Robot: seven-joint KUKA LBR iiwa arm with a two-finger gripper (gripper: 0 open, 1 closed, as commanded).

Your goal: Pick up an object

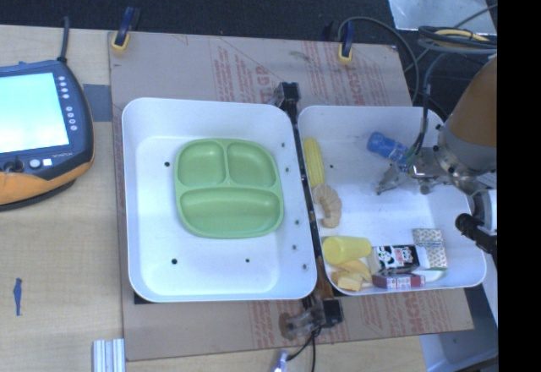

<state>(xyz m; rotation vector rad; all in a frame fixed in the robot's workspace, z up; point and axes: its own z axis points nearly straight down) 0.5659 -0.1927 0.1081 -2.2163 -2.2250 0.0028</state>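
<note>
The right bin (355, 129) holds several small items. A blue cylinder (385, 144) lies at its back, and a yellow corn cob (313, 161) lies along its left wall. Below the cob sits a beige lump (328, 205), then a yellow cup (345, 248) on its side. A black-and-white carton (396, 257) and a patterned box (429, 248) rest at the front. My gripper (396, 176) hangs low over the right bin's right half, just below and right of the blue cylinder. Nothing is seen in its grasp.
The left bin (144, 193) carries a green divided plate (228, 188). A tablet-like pendant (38, 125) lies on the bench at far left. Cables (406, 49) loop behind the right bin. Clamps (123, 34) hold the cardboard sheet at its back edge.
</note>
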